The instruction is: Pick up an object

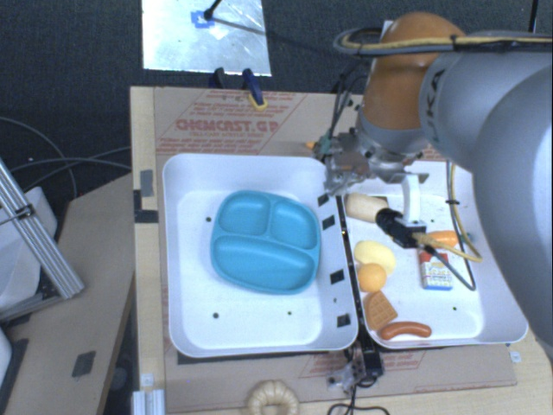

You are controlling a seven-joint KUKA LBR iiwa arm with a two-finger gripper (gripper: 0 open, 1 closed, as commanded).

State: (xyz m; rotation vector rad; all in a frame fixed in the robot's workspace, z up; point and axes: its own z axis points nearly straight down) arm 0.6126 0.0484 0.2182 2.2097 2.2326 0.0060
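Cardboard bench (225, 124), arm (492, 102) angled down, gripper (344, 178) low over right bin (497, 314)

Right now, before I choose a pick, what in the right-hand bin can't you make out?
Camera view throughout:
- Far side of the right bin: covered by the arm.
- One end of the pale roll: hidden under the gripper.
- Print on the small carton: too small to read.
- The orange piece beside it: partly covered, kind unclear.
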